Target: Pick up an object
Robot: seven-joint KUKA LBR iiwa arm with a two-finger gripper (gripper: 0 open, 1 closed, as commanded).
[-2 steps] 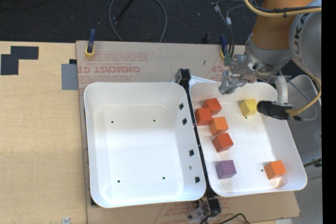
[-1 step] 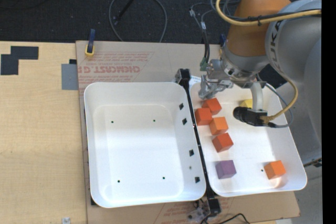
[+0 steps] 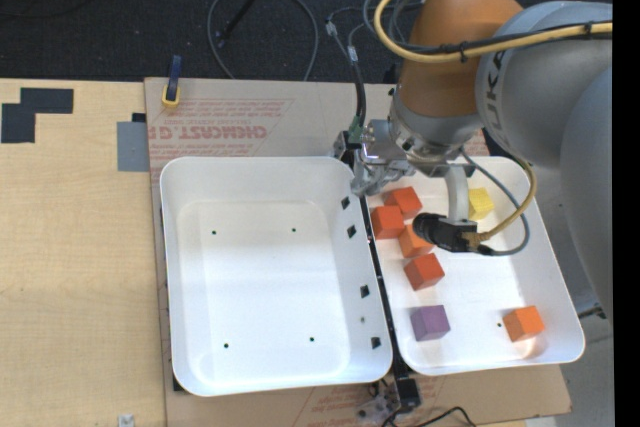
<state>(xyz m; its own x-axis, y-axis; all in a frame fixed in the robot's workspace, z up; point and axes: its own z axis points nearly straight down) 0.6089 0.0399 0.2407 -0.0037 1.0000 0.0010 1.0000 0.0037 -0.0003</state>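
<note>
**A:** Containers and contents?

**B:** Two shallow white bins sit side by side on a sheet of brown cardboard [image 3: 240,120], which lies on the pale wood-grain counter [image 3: 70,265]. The left bin [image 3: 250,300] has a smooth, glossy floor marked with four small dark dots. The right bin [image 3: 480,280] holds seven blocks. Four red-orange blocks [image 3: 424,270] are clustered in its upper left part. A yellow block [image 3: 481,203] lies near its far wall, a purple block [image 3: 430,322] near its front wall, and an orange block [image 3: 523,323] towards its front right corner.

**A:** Pincer?

**B:** The pincer [image 3: 368,170] is over the far left corner of the right bin, just beside the red-orange cluster. I cannot tell whether it is released or clenched. No block is seen in its grasp, and all of them rest on the bin floor.

**A:** Any writing?

**B:** Red lettering [image 3: 225,130] is printed on the cardboard behind the left bin. It is reversed in this view and I cannot read it reliably.

**A:** Materials and shapes?

**B:** The blocks are matte, roughly cubic and sharp-edged. The bins have rounded corners and raised rims. Small black clips [image 3: 352,232] run along the seam where the two rims meet. A blue and yellow clamp [image 3: 172,85] grips the far left edge of the cardboard. The arm [image 3: 545,65] is glossy grey, with an orange band above the wrist.
</note>
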